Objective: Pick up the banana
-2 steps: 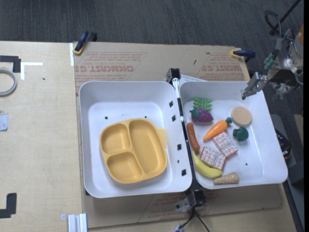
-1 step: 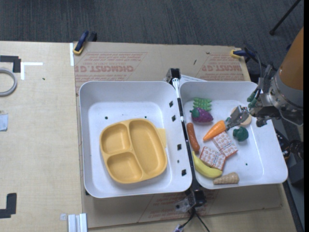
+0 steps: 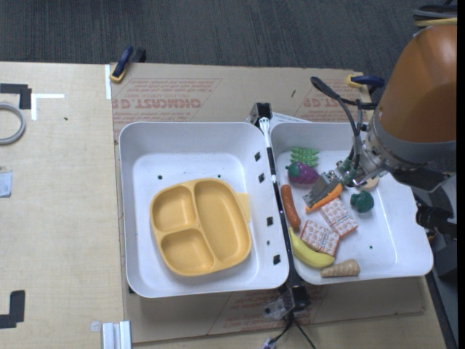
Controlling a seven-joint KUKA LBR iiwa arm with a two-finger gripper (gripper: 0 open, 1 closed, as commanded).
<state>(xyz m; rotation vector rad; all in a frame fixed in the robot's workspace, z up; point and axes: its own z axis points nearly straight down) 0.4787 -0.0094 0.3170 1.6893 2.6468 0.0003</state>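
Near the right bin's front wall, the banana (image 3: 311, 254) lies tucked under cracker packets (image 3: 320, 237), so the hand (image 3: 336, 182), grip state unclear, risks snagging those instead.

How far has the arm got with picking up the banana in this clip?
Nothing looks done yet: the banana lies on the floor of the right bin, partly under the red-and-white packets. In hand: the pincer is low in that bin, over the carrot, away from the banana. Left: move to the banana, grasp it and lift.
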